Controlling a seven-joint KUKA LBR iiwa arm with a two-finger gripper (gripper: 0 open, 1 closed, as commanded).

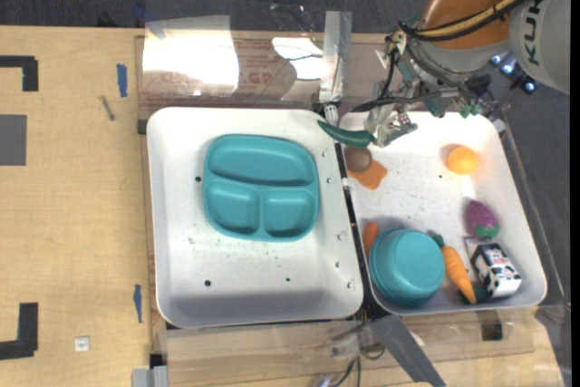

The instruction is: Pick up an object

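The gripper is seen at the far left corner of the right bin, its fingers closed on a dark green pepper. Within that bin, an orange fruit lies right of the gripper, a teal bowl nearer the front edge.

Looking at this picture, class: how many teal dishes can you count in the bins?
2. A teal divided plate lies in the left bin; a teal bowl sits near the right bin's front edge. None seems hidden.
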